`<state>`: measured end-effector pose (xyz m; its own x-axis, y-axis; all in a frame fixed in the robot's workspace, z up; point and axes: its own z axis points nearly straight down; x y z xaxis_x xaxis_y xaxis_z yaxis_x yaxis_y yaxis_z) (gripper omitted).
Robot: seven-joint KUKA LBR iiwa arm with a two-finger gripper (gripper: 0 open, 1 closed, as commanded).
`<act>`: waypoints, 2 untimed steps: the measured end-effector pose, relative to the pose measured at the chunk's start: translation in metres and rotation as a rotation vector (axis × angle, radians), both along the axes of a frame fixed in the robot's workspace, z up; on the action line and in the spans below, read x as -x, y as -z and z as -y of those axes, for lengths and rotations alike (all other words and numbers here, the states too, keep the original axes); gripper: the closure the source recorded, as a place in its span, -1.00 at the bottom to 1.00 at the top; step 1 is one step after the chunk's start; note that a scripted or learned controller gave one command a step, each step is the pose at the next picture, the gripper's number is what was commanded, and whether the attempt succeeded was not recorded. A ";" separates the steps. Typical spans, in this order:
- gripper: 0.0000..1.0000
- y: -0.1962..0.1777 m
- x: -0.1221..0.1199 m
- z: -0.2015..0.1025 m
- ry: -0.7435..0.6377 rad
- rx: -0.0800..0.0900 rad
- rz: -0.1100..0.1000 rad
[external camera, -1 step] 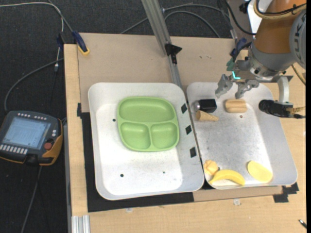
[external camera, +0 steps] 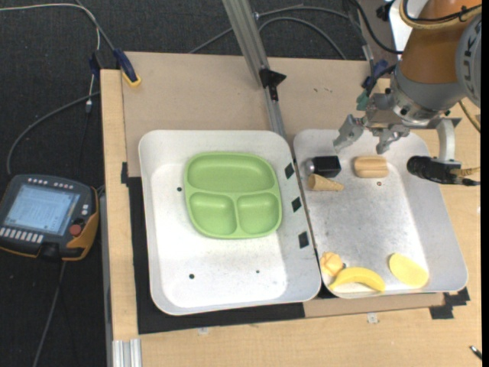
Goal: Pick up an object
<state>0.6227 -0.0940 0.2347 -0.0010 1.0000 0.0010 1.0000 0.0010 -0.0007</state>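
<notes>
Plywood benchtop filled my feed, with two white bins side by side on it: the left bin (external camera: 164, 281) carried a green divided plate (external camera: 232, 194), the right bin (external camera: 447, 243) a scatter of small things. My gripper (external camera: 367, 138) hung over the right bin's far edge with its fingers spread, nothing between them. Just below it lay a tan wooden block (external camera: 370, 167), which I judged the nearest target. Its long axis ran left to right across the view, ends pointing toward the two side walls. To grip it well, I reckoned the fingers should close across its short width, straddling the middle, and come straight down. A black block (external camera: 325, 164) and a cone-shaped piece (external camera: 326, 183) sat near its left, so I wanted clearance there. A banana (external camera: 359, 279) and yellow slice (external camera: 406, 268) lay well apart, near the front.
</notes>
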 end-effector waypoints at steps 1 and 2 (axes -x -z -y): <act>-1.00 0.063 -0.001 0.003 0.002 0.000 -0.006; -1.00 0.106 0.002 0.004 0.001 0.000 -0.006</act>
